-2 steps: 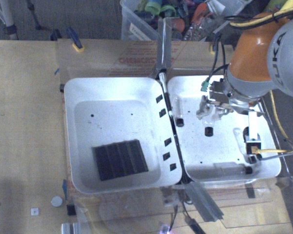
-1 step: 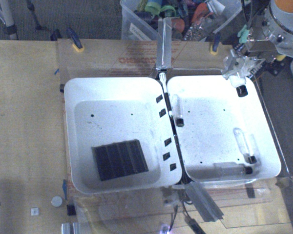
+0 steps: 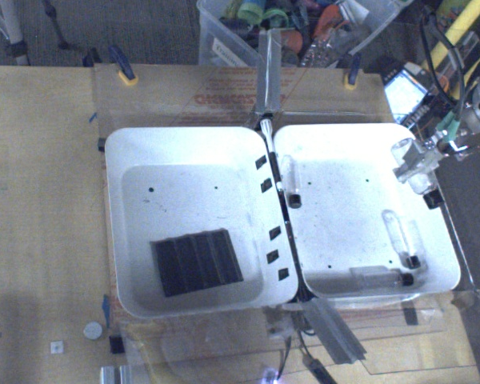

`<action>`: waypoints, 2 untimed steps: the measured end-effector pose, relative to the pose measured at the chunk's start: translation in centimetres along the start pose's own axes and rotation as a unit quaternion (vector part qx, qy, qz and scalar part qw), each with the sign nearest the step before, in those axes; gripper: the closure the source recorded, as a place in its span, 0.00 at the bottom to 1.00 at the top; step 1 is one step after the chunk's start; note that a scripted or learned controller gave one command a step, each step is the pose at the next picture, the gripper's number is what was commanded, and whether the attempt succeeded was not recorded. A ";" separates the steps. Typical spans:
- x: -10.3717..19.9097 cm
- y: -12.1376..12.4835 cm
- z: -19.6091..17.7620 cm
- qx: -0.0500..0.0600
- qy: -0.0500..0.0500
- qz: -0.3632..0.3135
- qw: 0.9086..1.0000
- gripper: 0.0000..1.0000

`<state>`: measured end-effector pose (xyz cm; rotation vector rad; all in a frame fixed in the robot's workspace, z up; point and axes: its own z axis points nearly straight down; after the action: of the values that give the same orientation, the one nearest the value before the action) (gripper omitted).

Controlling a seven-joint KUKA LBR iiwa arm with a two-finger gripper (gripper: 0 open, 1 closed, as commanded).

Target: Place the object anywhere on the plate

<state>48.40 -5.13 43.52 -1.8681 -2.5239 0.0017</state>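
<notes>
The tabletop (image 3: 40,214) is pale wood and reaches far to the left of the tool (image 3: 416,162). Behind it lies grey carpet floor (image 3: 128,14). A clear plastic box (image 3: 304,18) with colourful items stands there, up and left of the tool. Light is soft and even.

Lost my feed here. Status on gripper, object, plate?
Gripper at right bin's far right rim, carrying nothing visible. Clear tubes lie in right bin. Dark plate in left bin, nothing on it. Path unobstructed.
</notes>
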 end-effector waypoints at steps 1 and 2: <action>-1.2 2.6 1.2 -0.001 0.000 -0.218 0.976 1.00; -12.5 -0.6 -0.1 -0.003 -0.004 -0.376 0.927 1.00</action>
<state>51.50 -17.26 43.63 -0.7849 -3.0511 0.0015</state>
